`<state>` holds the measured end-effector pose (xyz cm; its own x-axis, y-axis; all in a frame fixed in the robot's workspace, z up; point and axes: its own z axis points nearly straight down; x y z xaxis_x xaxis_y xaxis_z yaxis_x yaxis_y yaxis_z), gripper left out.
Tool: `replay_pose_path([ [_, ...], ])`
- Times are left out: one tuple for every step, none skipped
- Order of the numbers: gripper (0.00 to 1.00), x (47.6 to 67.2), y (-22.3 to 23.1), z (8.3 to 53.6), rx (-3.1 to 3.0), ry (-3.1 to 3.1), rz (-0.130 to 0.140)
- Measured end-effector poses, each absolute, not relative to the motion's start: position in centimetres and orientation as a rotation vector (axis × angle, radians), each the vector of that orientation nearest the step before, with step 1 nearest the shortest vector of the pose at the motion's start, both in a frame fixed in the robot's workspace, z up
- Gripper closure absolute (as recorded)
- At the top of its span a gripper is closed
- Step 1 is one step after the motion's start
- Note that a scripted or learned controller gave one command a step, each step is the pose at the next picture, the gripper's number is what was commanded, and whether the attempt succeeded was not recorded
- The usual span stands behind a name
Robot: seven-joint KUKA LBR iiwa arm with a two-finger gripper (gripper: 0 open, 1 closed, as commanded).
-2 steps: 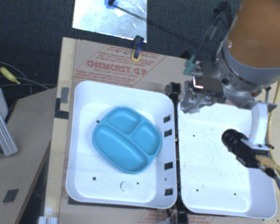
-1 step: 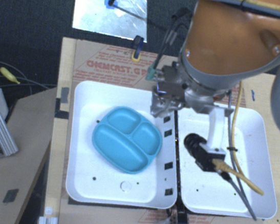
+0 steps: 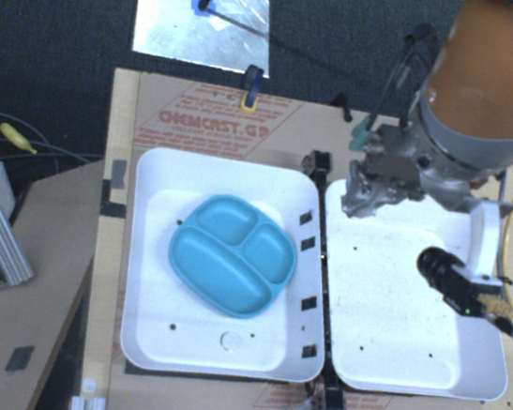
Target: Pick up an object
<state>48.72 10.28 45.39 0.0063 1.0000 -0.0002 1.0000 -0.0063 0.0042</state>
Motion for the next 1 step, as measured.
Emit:
replay_pose_path([
  [1.00,49.25,16.07,43.71,2.213,2.231,0.002],
])
